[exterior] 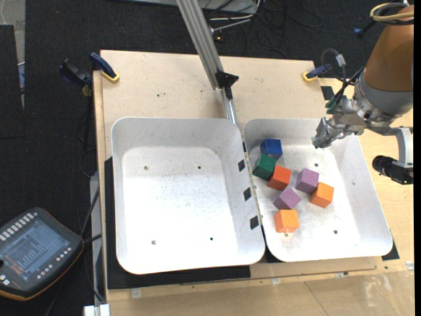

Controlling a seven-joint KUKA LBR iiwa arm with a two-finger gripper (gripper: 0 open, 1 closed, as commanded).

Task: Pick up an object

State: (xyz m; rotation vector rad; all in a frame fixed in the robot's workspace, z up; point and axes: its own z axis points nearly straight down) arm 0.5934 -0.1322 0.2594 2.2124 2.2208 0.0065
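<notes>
Blocks (289, 188) clustered at right bin's (368, 232) left side; right half open.
Hand (323, 139) above upper rim, grip state unreadable; cubes small, matte.

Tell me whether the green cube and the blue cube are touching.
Touching. The camera view shows the green cube pressed against the lower edge of the blue cube, with no white bin floor between them.

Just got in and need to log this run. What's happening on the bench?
The arm's gripper hovers over the far right part of the right bin, holding nothing. Seven blocks lie clustered there: one blue, one green, three orange and two purple. None has been lifted yet.
</notes>
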